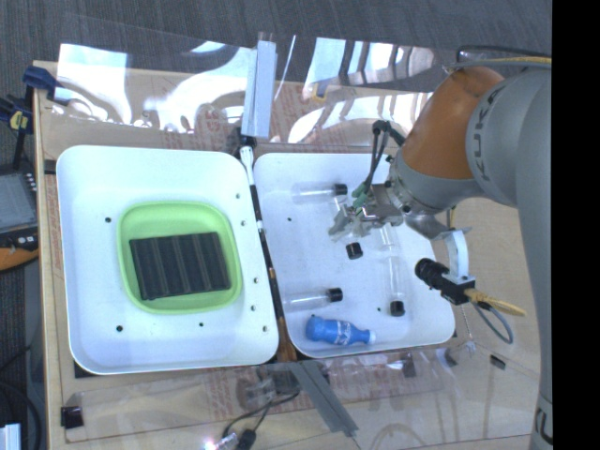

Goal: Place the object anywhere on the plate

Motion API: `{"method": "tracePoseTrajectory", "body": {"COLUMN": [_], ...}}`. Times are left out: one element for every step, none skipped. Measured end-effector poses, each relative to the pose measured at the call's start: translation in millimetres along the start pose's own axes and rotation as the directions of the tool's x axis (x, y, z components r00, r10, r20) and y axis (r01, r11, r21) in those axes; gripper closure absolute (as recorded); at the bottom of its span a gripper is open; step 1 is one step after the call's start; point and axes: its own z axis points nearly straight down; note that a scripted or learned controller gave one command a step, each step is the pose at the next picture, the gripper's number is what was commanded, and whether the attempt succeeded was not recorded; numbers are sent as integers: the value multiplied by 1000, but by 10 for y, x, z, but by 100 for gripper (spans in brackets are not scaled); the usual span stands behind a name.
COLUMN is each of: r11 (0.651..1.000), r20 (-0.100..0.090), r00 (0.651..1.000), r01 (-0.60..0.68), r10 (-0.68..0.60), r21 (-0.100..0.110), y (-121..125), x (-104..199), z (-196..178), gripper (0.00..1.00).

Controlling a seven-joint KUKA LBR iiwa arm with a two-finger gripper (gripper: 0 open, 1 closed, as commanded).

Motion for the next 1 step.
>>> {"method": "tracePoseTrajectory", "body": {"r11": [1000], "r20": [0], "r00": [1000], "r01": [0], "r10": [0], "r21": [0], "y": [0], "x": [-1], "z": [0], "gripper": [0]}}
